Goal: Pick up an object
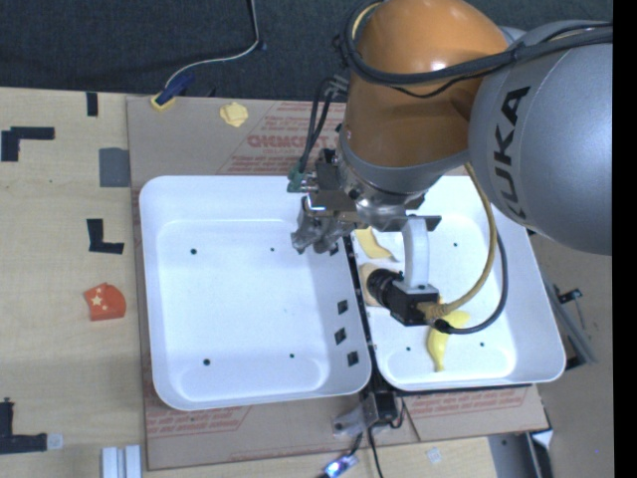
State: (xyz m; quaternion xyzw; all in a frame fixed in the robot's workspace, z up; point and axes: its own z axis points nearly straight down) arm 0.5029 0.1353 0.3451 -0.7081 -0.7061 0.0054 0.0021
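Claw [320, 229] hangs at the left edge of the right bin [518, 357], its grip impossible to judge. Banana [436, 349] lies in that bin, near-right of it, lengthwise near-to-far.

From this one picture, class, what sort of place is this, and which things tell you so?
Probably a robotics lab bench: a grey KUKA arm over a left bin and right bin, both white, with a yellow object in the right one.
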